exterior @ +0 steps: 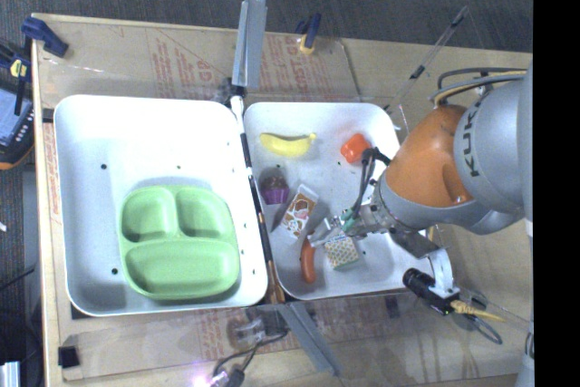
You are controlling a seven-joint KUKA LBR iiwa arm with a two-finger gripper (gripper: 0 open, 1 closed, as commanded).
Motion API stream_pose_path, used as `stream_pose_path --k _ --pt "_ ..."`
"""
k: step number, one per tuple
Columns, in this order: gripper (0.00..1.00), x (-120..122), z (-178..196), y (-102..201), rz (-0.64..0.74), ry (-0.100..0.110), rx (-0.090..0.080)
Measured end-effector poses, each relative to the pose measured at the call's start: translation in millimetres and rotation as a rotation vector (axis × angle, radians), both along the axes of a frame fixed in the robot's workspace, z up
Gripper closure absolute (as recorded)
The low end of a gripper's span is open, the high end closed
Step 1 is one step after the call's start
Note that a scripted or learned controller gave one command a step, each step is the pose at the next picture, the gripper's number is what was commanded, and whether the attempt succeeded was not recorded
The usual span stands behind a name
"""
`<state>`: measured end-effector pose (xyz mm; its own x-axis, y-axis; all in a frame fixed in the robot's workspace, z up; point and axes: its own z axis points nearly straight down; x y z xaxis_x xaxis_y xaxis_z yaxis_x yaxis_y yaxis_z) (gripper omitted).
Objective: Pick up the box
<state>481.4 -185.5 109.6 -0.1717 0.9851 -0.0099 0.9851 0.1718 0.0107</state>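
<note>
Grey and orange, the arm (453,168) fills the right side, its tool (349,222) low over the right bin (381,118). To the tool's left, toward the bin divider, the box (298,213) lies flat, a small printed carton with its long axis slanted, near a sausage (308,263). A patterned object (342,251) sits just below the tool. Whether the tool is spread or closed, or touching anything, I cannot tell.
</note>
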Motion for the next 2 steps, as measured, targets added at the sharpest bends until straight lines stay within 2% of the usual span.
stream_pose_path --k 1,2 --pt "1.00 0.5 9.4 0.1 0.008 0.002 -0.002" --pt "1.00 1.0 90.9 45.7 0.297 0.012 0.005"
